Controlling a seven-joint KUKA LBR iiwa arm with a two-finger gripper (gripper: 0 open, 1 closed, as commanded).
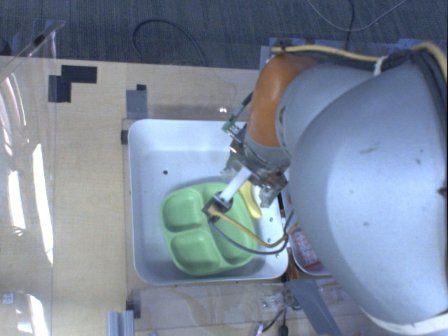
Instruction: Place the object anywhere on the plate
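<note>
A green plate (194,231) with three compartments lies in the near half of the left white bin (150,187), tilted slightly. A small yellow object (251,206) shows at the plate's right edge, partly hidden by the wrist, and I cannot tell whether it rests on the plate or beside it. My gripper (262,193) hangs right over this yellow object at the bin's right side. The arm's grey body covers most of what lies further right.
The far half of the left bin is bare white floor. A sliver of the right bin shows under the arm, with a red and white packet (305,248) in it. A clear plastic screen stands at the far left of the bench.
</note>
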